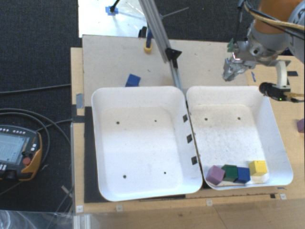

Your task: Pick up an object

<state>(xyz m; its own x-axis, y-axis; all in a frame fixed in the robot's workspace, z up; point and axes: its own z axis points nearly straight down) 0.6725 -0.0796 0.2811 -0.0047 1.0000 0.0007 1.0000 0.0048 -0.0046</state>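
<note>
We're at the very start of the pick here: the gripper (233, 71) hangs above the far rim of the right bin (274, 123), up near the back of the table (114, 56), and it has nothing in hand. Whether it's spread or closed I cannot tell from this angle (the metal tip reads as one blurry lump).

So where's the target? All the way down at the near edge of that same bin, four little blocks huddle in a row: a purple block (215, 174), a green block (230, 171), a blue block (242, 175) and a yellow block (258, 168). They're packed tight, touching one another and pressed toward the bin's sloping near wall. That puts them well apart from the gripper, across the whole length of the bin.

My read: the approach is the step in hand. The next move calls for a long traverse toward the near edge, then a descent over one block. The yellow one on the end looks the most open pick, as I judge it; the crowded neighbours and the wall could foul a grasp.
</note>
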